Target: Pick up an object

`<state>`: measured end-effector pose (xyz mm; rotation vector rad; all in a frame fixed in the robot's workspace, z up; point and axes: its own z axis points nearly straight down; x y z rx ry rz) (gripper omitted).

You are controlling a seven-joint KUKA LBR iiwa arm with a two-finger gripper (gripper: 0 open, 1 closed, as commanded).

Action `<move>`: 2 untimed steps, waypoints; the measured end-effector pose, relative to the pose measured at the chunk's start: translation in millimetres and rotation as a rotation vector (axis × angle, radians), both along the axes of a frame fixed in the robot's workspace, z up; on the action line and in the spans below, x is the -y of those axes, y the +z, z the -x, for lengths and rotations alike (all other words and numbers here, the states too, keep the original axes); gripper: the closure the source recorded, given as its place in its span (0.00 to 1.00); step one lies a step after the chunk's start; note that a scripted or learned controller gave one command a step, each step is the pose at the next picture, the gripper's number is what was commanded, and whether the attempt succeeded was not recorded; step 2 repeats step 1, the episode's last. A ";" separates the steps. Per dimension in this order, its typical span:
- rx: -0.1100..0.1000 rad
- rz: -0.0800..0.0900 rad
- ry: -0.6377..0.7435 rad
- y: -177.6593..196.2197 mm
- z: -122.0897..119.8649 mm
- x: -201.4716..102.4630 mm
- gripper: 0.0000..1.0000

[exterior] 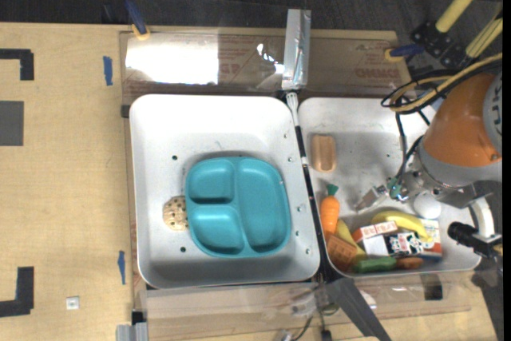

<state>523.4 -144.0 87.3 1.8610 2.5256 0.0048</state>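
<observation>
The right bin (351, 112) has bare floor across its far half, broken only by a tan block (322, 152) close to the left wall. Its near half is crowded: a carrot (330, 212), a banana (399, 220) and a small printed box (378, 239) lie packed together. The arm (459, 136) overhangs the right side. In the left bin (160, 132), a teal divided tray (237, 205) fills the middle, a cookie (175, 212) touching its left edge, leaving open margins at the far and left sides.

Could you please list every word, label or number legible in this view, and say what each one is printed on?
Nothing here can be read for certain.
Cardboard sheet behind the bins: faint reddish print, too blurred to read.
Small red and white box in the right bin: printing too small to read.
Black and white packet beside it: markings too small to read.
</observation>
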 end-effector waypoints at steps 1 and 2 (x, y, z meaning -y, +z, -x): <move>0.001 0.000 -0.096 -0.3 -45.9 -7.4 0.00; 0.001 0.000 -0.096 -0.3 -45.9 -7.4 0.00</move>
